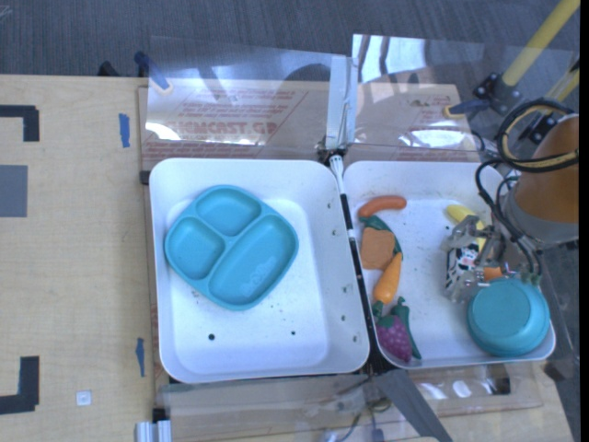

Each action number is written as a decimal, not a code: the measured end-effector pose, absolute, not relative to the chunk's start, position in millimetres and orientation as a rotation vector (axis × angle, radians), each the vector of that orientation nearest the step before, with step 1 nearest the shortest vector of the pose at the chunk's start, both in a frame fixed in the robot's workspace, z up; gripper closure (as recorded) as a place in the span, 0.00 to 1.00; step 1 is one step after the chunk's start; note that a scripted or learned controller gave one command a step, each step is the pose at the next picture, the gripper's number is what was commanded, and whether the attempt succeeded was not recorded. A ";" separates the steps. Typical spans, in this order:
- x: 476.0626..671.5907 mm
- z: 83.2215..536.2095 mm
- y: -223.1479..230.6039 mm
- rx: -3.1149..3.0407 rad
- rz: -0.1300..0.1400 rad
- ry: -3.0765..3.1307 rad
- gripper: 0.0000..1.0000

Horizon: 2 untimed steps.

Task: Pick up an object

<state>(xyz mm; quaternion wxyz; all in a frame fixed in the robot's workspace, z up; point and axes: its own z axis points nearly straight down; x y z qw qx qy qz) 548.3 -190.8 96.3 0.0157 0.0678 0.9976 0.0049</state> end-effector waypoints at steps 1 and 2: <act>505.4 89.0 -168.0 0.267 0.004 3.120 0.00; 509.9 102.5 -168.3 0.264 -0.001 3.106 1.00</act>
